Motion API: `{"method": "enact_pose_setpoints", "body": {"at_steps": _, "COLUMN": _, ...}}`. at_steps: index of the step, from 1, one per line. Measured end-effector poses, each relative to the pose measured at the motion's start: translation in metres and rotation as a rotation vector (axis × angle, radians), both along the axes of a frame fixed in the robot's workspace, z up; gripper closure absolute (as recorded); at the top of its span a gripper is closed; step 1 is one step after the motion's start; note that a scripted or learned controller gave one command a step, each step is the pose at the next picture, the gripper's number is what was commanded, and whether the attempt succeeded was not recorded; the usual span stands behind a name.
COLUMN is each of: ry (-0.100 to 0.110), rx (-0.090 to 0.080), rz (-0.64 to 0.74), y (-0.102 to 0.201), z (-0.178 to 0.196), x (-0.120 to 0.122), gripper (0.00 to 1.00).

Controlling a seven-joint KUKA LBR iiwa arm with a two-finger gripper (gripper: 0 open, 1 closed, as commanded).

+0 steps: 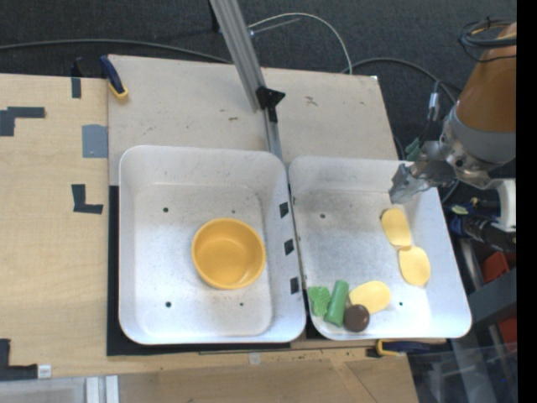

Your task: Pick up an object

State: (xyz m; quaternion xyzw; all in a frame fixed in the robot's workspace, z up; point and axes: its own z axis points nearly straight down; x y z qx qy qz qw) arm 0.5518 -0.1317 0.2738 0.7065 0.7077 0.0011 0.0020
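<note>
My gripper [406, 185] hangs over the right bin's [336, 183] upper right part, just above a pale yellow oval piece [396, 227]. A second yellow piece [414, 266] lies below that one, and a third [371, 295] rests near the bin's front. Beside it are a green block [330, 301] and a small brown ball [357, 317]. Nothing shows between my fingers. A yellow bowl [228, 253] sits in the left bin [151, 175].
A slanted metal pole [239, 36] rises from the bench behind the bins. Cables run along the dark floor at the top. A yellow-and-blue clamp [113, 78] sits at the bench's upper left corner.
</note>
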Motion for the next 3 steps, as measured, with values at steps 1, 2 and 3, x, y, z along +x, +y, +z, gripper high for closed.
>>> {"method": "enact_pose_setpoints", "body": {"at_steps": 1, "ry": 0.006, "rx": 0.002, "rz": 0.005, "y": 0.055, "z": -0.018, "x": 0.009, "gripper": 1.0}}
{"method": "enact_pose_setpoints", "body": {"at_steps": 2, "ry": 0.008, "rx": 0.002, "rz": 0.004, "y": 0.107, "z": -0.035, "x": 0.013, "gripper": 1.0}}
{"method": "enact_pose_setpoints", "body": {"at_steps": 3, "ry": 0.006, "rx": 0.003, "rz": 0.005, "y": 0.161, "z": -0.029, "x": 0.016, "gripper": 1.0}}
